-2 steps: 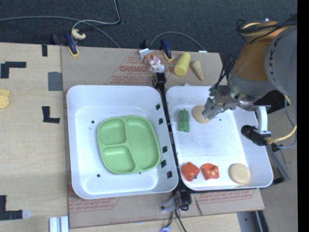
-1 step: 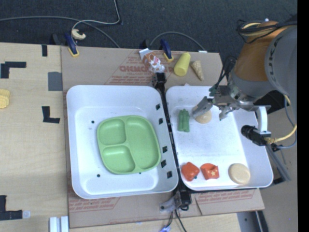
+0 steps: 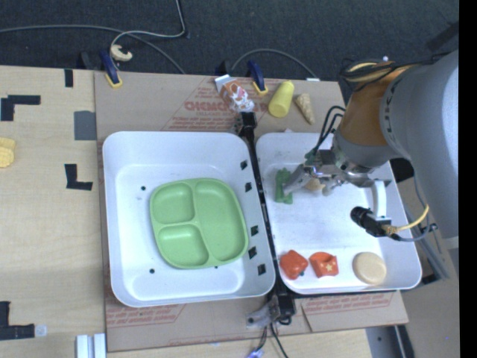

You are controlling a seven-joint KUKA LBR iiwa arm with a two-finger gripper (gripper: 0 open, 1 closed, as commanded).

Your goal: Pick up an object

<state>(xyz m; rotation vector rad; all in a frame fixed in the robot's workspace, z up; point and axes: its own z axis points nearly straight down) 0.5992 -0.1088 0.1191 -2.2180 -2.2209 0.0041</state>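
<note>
**Operator:** I'm on the overhead camera. I see the arm [image 3: 406, 136] reaching in from the right, its grey body bulky over the right bin [image 3: 328, 218], the orange band curving just above the wrist. The wrist bends down and leftward, so the gripper [image 3: 298, 179] hangs low over the upper left part of that bin.

**Observer:** What is it doing with the claw?

**Operator:** I cannot tell whether it is spread or clenched; the metal parts blur together there. Its tip sits right at a small green object [image 3: 283, 186], a stubby upright piece, matte, darker than the plate. I can't say if they touch. A pale lump [image 3: 315, 186] shows just under the wrist, too hidden to name.

**Observer:** What else is in the right bin?

**Operator:** Along its near edge I see three things in a row: a glossy red rounded piece [image 3: 293, 264], a second red piece [image 3: 323, 263] with a blockier shape just beside it, and a smooth tan disc [image 3: 369, 268] nearest the bin's right corner. All three lie well apart from the gripper. A black cable fitting [image 3: 369, 220] hangs from the arm between them and the wrist.

**Observer:** And the left bin?

**Operator:** The left bin [image 3: 123, 200] holds a light green divided plate [image 3: 198, 222], smooth plastic with rounded corners and three compartments, lying flat near the middle. Beyond the right bin, on the brown cardboard [image 3: 149, 103], I see a yellow cylinder [image 3: 281, 99] and a beige cone [image 3: 305, 108] side by side.
</note>
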